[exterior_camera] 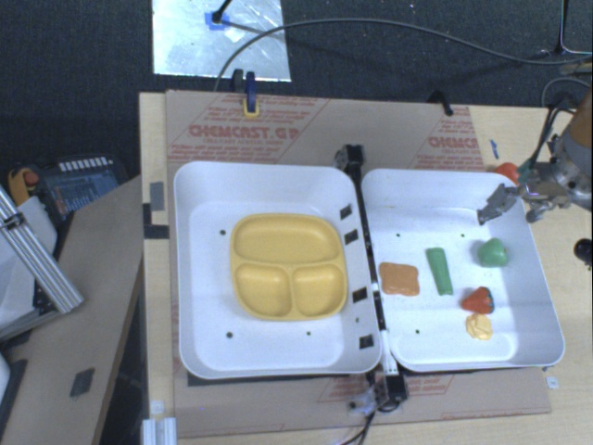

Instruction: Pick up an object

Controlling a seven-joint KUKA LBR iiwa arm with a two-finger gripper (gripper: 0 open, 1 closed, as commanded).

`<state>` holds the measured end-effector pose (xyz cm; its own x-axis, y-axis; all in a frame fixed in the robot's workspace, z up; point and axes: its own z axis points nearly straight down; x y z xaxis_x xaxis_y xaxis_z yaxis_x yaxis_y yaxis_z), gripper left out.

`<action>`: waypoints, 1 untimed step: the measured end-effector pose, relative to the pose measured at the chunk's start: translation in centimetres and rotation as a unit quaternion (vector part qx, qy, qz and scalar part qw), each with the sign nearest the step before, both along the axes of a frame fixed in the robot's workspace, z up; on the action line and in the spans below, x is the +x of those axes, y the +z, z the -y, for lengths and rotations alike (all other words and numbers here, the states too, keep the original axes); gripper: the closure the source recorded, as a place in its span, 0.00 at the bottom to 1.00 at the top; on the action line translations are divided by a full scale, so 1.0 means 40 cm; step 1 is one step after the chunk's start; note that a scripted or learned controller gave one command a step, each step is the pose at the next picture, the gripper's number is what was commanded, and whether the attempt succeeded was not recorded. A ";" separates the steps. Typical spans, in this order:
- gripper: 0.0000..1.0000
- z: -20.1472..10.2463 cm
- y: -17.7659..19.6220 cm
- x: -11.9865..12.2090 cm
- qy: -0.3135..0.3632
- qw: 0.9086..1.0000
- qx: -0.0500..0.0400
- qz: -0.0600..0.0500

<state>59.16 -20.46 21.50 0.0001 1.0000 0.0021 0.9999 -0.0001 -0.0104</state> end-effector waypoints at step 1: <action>0.00 -0.002 0.019 0.007 0.002 1.000 -0.001 0.006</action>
<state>59.45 -20.39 22.24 -0.0033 1.0000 -0.0006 1.0000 0.0033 0.0017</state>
